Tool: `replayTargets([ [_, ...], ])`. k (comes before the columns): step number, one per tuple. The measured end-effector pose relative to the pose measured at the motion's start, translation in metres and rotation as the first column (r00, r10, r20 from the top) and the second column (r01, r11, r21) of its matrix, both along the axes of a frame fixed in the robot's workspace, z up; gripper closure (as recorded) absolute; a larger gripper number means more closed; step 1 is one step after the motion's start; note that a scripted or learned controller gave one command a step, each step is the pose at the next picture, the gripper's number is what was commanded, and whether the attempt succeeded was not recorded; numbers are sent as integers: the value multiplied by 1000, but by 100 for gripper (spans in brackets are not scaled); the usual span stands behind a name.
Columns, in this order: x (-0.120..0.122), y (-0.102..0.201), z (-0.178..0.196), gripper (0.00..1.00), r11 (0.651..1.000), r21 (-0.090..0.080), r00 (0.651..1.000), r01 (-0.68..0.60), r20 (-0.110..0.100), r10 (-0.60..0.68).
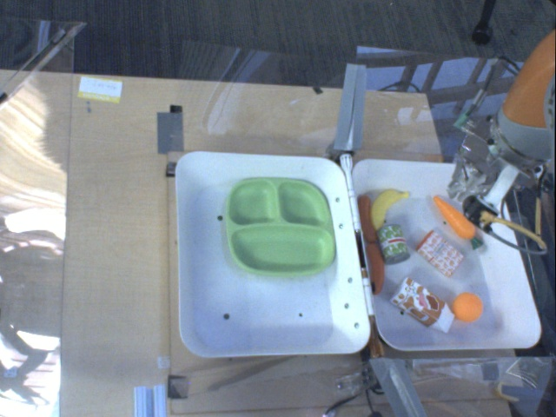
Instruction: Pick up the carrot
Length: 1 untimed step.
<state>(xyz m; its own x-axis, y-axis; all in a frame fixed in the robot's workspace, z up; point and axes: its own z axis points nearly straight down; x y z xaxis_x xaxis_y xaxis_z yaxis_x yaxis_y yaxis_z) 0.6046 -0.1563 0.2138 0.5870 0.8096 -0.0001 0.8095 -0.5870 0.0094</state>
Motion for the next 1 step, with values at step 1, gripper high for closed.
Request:
replayTargets([
  [1,0,0,0,0,1000,0,1000,0,-1,0],
])
